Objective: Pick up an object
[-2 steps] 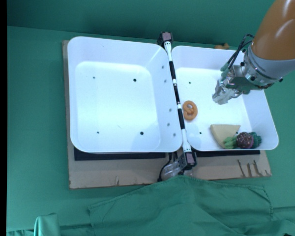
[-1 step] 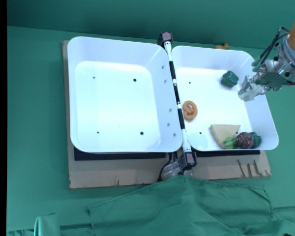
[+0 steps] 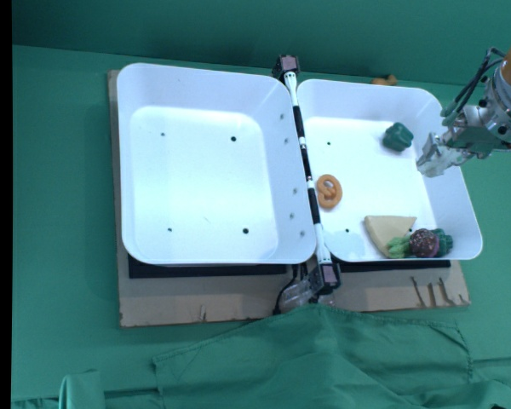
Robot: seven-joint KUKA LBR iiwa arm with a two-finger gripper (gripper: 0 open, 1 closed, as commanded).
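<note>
the gripper [image 3: 429, 162] hangs over the right bin's [image 3: 358, 100] right rim, grip state unclear; the green pepper [image 3: 398, 136] lies nearest, just inward toward the far-right corner.

Bright even light, glare in left bin [image 3: 153, 100]

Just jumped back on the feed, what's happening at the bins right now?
The arm's tool hangs over the right bin's far right edge, with nothing seen in it. Nearest to it is the green pepper. The pretzel lies by the divider, and the sandwich wedge and berry cluster sit in the near corner.
</note>
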